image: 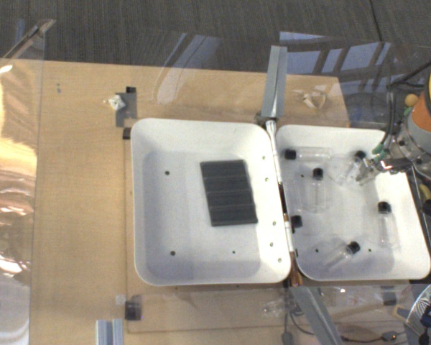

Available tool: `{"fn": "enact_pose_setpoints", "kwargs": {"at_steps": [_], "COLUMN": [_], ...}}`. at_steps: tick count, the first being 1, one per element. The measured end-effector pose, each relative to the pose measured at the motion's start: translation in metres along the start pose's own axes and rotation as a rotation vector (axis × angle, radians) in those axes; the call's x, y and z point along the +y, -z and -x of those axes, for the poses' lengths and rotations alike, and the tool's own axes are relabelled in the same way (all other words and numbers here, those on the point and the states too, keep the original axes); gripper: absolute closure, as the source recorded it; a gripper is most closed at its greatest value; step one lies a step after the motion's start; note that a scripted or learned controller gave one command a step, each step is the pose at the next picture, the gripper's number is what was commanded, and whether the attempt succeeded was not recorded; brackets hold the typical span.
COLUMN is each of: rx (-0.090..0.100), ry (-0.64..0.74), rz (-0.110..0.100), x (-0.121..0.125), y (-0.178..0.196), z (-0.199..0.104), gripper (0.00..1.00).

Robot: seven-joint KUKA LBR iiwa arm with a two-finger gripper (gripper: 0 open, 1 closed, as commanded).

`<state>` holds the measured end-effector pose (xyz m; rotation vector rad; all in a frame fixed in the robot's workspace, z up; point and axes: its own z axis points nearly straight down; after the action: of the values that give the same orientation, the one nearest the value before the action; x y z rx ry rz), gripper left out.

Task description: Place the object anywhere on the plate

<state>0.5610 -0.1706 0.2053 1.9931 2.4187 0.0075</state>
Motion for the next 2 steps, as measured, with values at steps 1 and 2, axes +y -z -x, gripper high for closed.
{"fn": "enact_pose_setpoints", "kwargs": {"at_steps": [1,2], "rx": [0.001,0.002], "ry": [-0.009,0.196], "rz": [-0.005,-0.001], "x": [0.1,0.133], "y": [-0.015,0.001], "z": [-0.007,-0.113], "gripper": [1.0,1.0]}}
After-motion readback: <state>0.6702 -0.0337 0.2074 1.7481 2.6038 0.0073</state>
